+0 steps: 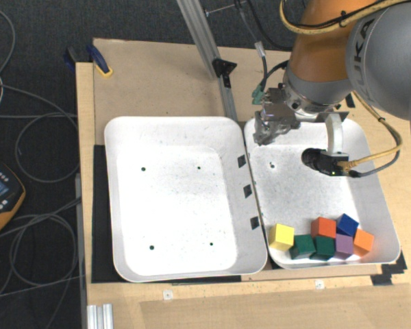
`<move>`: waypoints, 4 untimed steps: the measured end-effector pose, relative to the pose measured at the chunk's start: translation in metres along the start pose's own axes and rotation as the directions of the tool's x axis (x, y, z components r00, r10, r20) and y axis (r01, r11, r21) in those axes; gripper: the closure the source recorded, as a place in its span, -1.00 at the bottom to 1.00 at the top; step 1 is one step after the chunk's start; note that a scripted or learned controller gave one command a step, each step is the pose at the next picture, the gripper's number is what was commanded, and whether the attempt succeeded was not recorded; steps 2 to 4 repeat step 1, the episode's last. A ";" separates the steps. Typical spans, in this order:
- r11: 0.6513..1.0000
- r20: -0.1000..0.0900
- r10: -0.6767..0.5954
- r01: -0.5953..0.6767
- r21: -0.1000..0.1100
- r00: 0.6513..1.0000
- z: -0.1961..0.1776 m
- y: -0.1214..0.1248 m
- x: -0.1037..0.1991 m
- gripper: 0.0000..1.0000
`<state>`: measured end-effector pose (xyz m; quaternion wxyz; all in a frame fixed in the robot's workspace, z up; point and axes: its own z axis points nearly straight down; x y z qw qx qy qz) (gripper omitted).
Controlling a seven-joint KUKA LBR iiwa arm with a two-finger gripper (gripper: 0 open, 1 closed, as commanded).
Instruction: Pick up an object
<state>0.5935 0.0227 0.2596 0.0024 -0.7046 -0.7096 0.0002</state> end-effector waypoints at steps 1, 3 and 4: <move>1.000 0.001 0.000 0.000 0.001 1.000 0.017 0.005 0.059 1.00; 1.000 0.001 0.000 0.000 0.001 1.000 0.017 0.005 0.059 1.00; 1.000 0.001 0.000 0.000 0.001 1.000 0.017 0.005 0.059 1.00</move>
